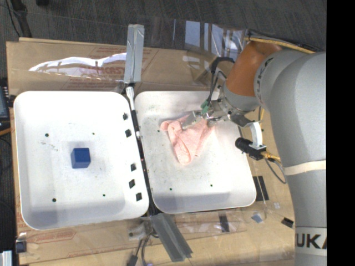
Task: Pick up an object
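Note:
A crumpled pink cloth [187,139] lies in the right bin [222,193], toward its upper middle. My gripper [203,117] is low over the cloth's top edge, touching or nearly touching it. The arm's grey wrist with its orange band [244,73] comes in from the upper right. A small blue cube [81,157] sits in the left bin [33,204], left of its centre and far from the gripper.
A taped divider with black clips [135,148] runs between the two bins. The bins rest on a cardboard sheet [72,65]. Cables and a black fitting [249,147] hang by the right bin's right rim.

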### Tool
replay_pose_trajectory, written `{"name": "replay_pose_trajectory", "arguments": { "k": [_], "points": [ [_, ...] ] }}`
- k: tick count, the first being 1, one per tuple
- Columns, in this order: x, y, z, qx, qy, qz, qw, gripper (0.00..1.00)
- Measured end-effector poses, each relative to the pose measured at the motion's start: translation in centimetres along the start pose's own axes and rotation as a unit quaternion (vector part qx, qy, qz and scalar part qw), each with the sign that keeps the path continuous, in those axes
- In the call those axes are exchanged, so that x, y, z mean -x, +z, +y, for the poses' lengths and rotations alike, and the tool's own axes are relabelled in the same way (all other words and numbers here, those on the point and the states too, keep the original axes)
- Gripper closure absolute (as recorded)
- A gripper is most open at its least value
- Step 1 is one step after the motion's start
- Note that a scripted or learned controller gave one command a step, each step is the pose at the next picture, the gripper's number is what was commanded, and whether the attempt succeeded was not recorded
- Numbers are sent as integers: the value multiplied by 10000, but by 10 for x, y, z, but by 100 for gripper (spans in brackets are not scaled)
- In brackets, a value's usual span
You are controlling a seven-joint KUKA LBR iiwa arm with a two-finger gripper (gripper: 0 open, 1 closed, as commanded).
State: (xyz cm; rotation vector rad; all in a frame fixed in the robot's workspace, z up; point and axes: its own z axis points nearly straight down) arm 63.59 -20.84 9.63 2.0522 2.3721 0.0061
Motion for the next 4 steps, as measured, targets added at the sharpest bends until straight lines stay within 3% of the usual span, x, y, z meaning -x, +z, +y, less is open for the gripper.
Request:
{"name": "replay_pose_trajectory", "arguments": {
  "k": [1, 2, 3, 4],
  "points": [
    [-1, 0, -1, -1, -1003, -4, 9950, 0],
    [-2, -10, 0, -4, -1023, 1, 9948, 100],
    [4, -129, 21, -33, -1880, 4, 9822, 100],
    [-64, -94, 31, -52, -1422, 17, 9898, 100]
  ]
}}
